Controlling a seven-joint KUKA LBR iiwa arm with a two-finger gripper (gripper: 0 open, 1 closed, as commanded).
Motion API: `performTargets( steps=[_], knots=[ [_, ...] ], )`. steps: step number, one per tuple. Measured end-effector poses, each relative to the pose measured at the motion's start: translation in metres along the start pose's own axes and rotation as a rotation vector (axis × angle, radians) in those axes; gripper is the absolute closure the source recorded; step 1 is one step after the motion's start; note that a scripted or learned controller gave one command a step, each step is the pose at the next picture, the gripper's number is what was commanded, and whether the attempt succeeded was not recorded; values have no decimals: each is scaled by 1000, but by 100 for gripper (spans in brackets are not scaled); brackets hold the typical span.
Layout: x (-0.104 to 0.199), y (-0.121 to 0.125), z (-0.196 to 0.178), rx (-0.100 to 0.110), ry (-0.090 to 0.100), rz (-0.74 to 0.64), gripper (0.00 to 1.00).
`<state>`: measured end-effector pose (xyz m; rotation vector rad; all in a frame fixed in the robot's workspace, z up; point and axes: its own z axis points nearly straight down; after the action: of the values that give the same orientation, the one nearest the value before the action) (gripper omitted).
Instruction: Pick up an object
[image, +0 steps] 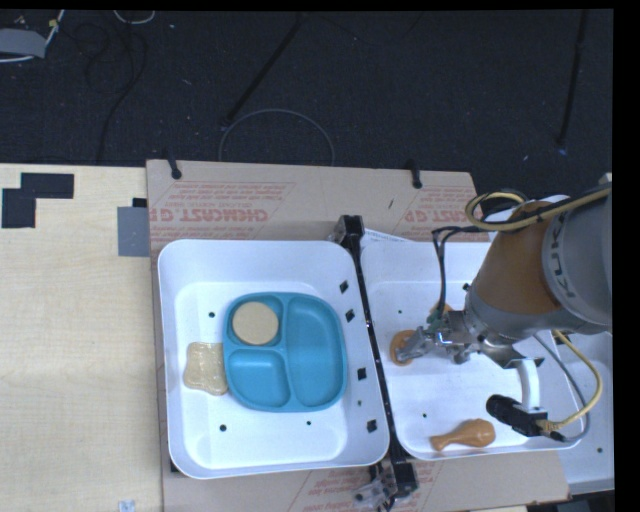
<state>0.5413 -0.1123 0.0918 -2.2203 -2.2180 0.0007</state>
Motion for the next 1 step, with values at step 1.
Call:
performTargets(
  steps=[1],
  knots=[
    [-1, 1, -14, -2, 2, 4, 100]
  ],
)
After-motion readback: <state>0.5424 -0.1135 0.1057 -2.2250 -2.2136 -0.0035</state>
